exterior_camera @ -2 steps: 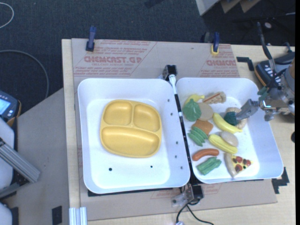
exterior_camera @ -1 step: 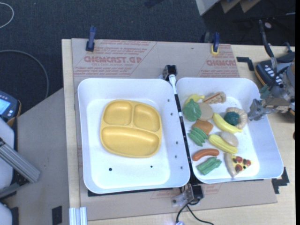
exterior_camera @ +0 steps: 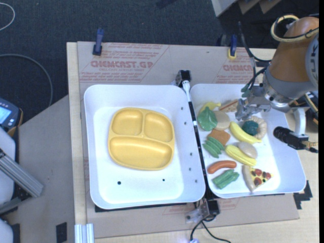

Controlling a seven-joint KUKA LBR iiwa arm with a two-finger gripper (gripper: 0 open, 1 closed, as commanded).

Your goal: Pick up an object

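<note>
Toy food is what the task offers, and all of it lies in the right bin [exterior_camera: 288,178], crowded toward that bin's left half, which puts any piece within reach of an arm coming in from the right.

Camera view: the end effector [exterior_camera: 247,111] hangs over the upper middle of the pile, just above a dark green rounded piece [exterior_camera: 250,128] that sits against a pale ring-shaped piece [exterior_camera: 261,126]. Whether its fingers are apart or together I cannot tell; the metal of the wrist hides them from this slant, and nothing can be seen held. 2 bananas [exterior_camera: 243,132] [exterior_camera: 240,155] lie aslant below it, with a leafy green piece [exterior_camera: 206,118] to the left, an orange block [exterior_camera: 219,136], a sausage [exterior_camera: 221,166], a green pod [exterior_camera: 225,178] and a pizza slice [exterior_camera: 256,176] nearer the front rim.

The left bin [exterior_camera: 96,135] holds a yellow divided plate [exterior_camera: 142,138] with 3 compartments, well apart from the food. My judgement: the arm is placed for a descent on the dark green piece, and the close neighbours could crowd the grasp. Both bins rest on a board [exterior_camera: 126,62] clamped to the surface.
</note>
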